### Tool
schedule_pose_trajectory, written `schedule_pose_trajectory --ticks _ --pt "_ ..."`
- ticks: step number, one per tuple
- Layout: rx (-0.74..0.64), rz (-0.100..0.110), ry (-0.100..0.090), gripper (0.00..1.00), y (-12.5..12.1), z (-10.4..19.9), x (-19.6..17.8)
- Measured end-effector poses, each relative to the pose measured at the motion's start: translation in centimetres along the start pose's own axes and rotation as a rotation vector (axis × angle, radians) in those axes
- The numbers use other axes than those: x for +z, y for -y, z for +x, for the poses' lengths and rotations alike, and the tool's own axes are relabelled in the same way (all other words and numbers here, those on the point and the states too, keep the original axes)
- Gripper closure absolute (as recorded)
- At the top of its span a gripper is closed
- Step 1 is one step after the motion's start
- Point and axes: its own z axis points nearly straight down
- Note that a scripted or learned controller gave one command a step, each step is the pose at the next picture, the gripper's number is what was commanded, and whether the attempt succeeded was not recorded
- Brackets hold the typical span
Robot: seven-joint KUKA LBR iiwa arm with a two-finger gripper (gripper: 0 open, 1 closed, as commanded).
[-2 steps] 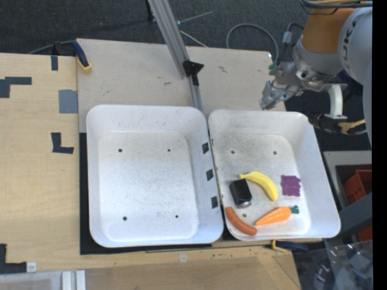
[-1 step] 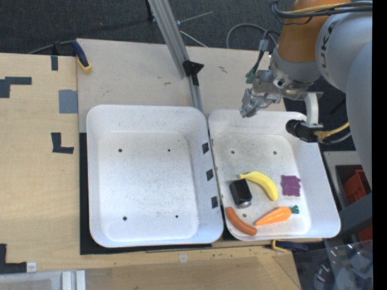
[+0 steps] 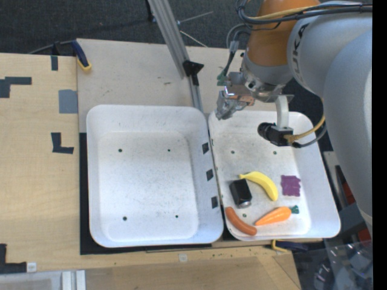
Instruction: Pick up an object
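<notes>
hovering at right bin's (image 3: 314, 162) far-left corner, end effector (image 3: 225, 110) state unclear; banana (image 3: 261, 183), carrot (image 3: 275, 215), sausage (image 3: 240, 221) lying well nearer the front.

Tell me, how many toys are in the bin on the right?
5. The banana sits mid-bin, the black block just left of it, the purple piece to its right, the carrot and the sausage along the near edge. The arm might hide more.
</notes>
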Motion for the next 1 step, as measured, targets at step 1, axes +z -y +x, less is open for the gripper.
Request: schedule_pose_trajectory --ticks 1 --pt "0.000 0.001 0.000 1.00 1.45 6.09 0.98"
